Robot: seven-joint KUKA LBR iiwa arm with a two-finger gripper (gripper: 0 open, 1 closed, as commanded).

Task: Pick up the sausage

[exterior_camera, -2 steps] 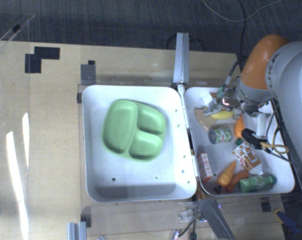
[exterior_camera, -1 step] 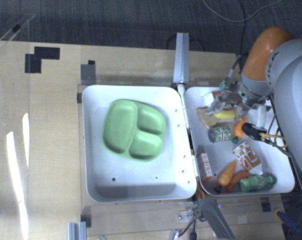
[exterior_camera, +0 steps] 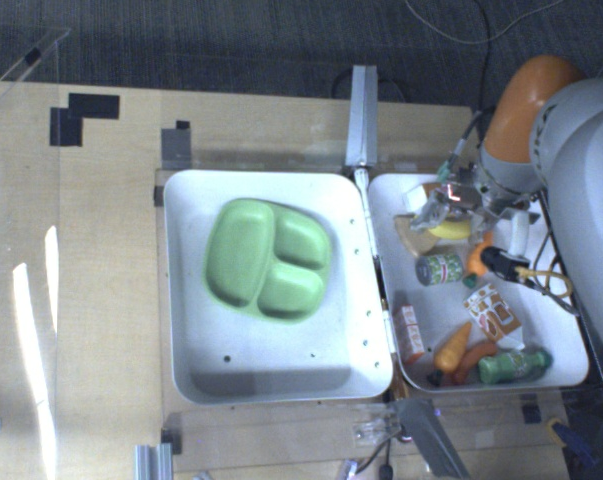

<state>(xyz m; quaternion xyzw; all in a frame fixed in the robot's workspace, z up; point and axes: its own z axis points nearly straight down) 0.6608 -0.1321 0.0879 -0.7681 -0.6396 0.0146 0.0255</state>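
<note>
- While the grey arm's two-finger gripper point(exterior_camera: 453, 200) hung over the far end of the right-hand shallow white bin point(exterior_camera: 577, 356), its tips sat just above a yellow banana-like piece point(exterior_camera: 449, 231); whether they were spread or pressed together could not be told.
- The reddish-brown sausage point(exterior_camera: 475, 359) lay well apart from the gripper, at the near end of the same bin, nothing touching it from above.
- It lay slanted, a short, smooth, rounded link, pressed between an orange carrot-shaped piece point(exterior_camera: 452, 345) on one side and a green bottle lying flat point(exterior_camera: 511, 366) on the other.
- Nearer the gripper, a small green-labelled tin can point(exterior_camera: 440, 268) lay on its side; its print was too small to read.
- A white-and-orange packet point(exterior_camera: 492, 314) and a narrow red-and-white box point(exterior_camera: 411, 330) both carried printing, likewise illegible.
- Beyond, the left-hand shallow white bin point(exterior_camera: 191, 298) held a pale green three-compartment plastic tray point(exterior_camera: 268, 258).
</note>
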